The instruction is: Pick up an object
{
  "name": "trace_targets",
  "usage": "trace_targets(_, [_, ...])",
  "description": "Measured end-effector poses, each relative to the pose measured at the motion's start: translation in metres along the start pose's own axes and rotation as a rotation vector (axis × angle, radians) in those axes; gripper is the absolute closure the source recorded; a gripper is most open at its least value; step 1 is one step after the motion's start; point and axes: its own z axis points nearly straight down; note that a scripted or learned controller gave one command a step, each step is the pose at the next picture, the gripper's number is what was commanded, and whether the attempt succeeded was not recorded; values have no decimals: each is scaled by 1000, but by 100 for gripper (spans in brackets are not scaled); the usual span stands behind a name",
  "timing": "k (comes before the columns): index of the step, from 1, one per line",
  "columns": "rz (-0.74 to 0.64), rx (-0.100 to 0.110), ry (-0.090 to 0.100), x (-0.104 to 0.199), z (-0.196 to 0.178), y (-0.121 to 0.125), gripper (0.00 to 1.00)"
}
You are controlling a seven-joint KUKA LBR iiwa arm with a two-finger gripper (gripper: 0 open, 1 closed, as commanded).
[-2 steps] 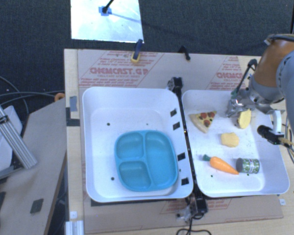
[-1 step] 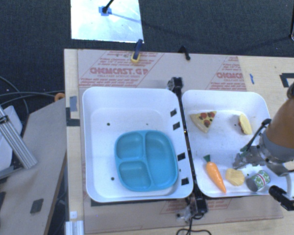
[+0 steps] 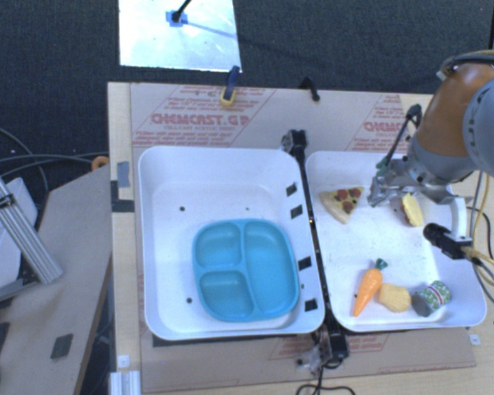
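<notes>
The gripper (image 3: 380, 192) is seen low in the right bin (image 3: 469, 315), just right of the pizza slice (image 3: 343, 203); finger state can't be told. For a clean grab, it should be centred over the slice w/ approach kept vertical.

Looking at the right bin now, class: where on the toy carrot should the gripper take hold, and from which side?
Grip the carrot across its thick orange upper body, just below the green top, coming straight down. It lies flat, and the yellow piece crowds its right side.
</notes>
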Motion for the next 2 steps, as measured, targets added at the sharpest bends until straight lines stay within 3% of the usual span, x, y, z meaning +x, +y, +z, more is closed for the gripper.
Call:
trace_targets(1, [12, 21, 4, 32, 47, -72, 100])
trace_targets(2, [16, 5, -6, -48, -29, -34, 100])
